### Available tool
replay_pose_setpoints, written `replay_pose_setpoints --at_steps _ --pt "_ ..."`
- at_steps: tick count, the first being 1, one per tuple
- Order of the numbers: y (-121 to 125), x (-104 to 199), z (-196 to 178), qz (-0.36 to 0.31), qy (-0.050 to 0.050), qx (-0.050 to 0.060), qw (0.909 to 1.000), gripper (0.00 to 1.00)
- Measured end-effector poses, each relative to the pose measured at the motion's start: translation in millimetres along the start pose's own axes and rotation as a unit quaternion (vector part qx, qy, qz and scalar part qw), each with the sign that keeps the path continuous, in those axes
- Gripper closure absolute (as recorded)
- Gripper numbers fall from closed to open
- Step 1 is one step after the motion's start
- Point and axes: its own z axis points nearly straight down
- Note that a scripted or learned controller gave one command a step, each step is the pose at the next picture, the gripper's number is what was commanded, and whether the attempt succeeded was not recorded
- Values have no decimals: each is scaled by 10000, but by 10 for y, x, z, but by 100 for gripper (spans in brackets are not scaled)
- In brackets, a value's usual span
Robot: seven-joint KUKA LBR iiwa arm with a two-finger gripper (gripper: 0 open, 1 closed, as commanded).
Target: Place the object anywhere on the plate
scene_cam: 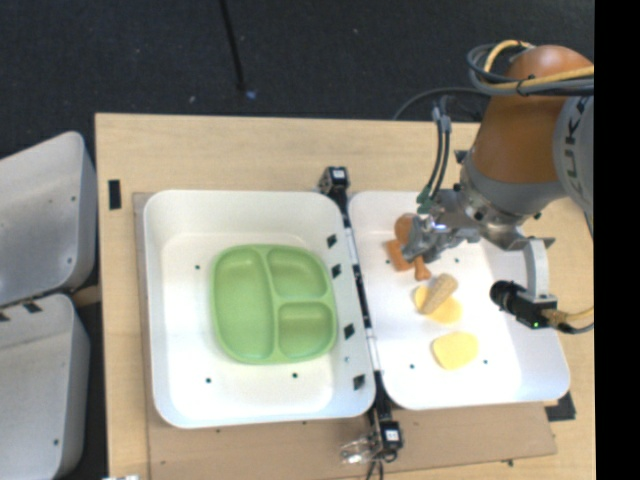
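Two white bins sit side by side on the bench. Left bin (160, 268): green divided plate (272, 302) at centre. Right bin (520, 368): gripper (428, 236) at 10 o'clock, over orange-brown pieces (404, 248); finger opening and any hold cannot be told. Tan piece (436, 293) lies near centre, touching a yellow piece (449, 312); another yellow piece (455, 349) lies at 6 o'clock.

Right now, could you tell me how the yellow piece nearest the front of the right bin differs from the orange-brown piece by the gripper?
The yellow piece is pale yellow and rounded; the orange-brown piece is darker and more elongated. The yellow piece lies apart from the arm toward the bin's front, while the orange-brown piece sits right at the gripper, partly covered by it. Both lie in the right bin, not on the green plate.
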Motion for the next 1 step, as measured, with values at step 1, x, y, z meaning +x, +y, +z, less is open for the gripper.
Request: replay_pose_setpoints --at_steps 1 --pt "-247 519 146 -8 4 1 10000 100"
